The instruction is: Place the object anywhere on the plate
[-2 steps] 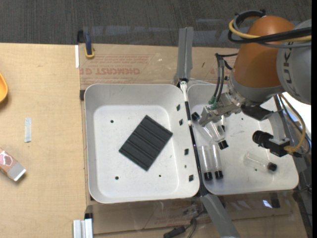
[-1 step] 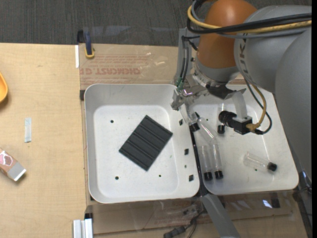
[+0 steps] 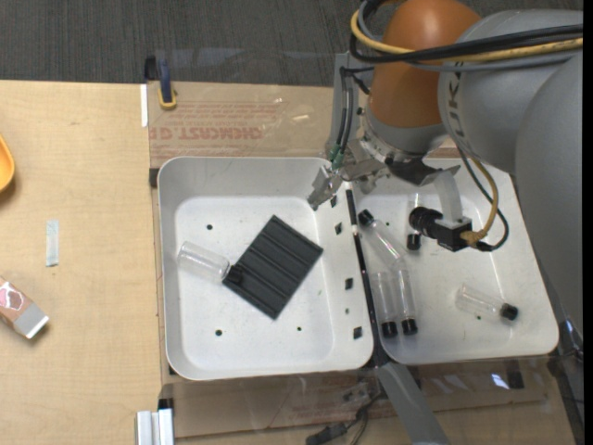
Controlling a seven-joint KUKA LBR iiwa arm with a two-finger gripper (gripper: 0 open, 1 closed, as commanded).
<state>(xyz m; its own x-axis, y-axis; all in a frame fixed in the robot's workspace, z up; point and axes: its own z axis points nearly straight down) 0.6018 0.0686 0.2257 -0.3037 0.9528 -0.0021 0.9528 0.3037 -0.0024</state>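
A black ribbed plate [image 3: 273,265] lies tilted in the middle of the left bin [image 3: 185,341]. Just left of it, a clear vial [image 3: 202,260] lies on its side, touching or nearly touching the plate's left corner. My gripper [image 3: 334,185] hangs over the back right corner of the left bin, beside the divider between the bins, above and right of the plate. Nothing shows in its grasp. Several clear tubes with black caps lie in the right bin [image 3: 528,341]: one near the divider [image 3: 378,235], two side by side [image 3: 394,297], one at the right [image 3: 482,302].
The arm's bulk and its cables cover the back of the right bin. On the bench left of the bins lie a small white strip [image 3: 52,244], a pink-and-grey block [image 3: 20,309] and an orange thing [image 3: 5,165] at the edge.
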